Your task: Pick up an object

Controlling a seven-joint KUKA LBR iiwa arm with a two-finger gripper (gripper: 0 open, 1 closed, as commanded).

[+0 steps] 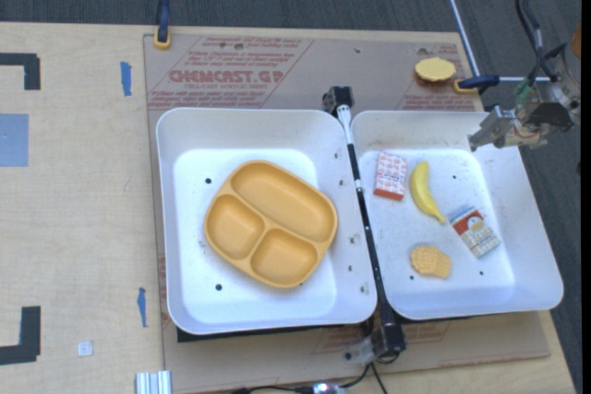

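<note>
Cardboard [277, 74] left of the pincer [489, 136] reads "CHEMCAST"; banana [425, 190] below-left; pincer's grip state I cannot tell.

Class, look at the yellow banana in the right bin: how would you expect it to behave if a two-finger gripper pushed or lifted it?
The banana is curved and lies flat, so a push would probably spin it rather than roll it. Its smooth skin may slip between fingers.
</note>
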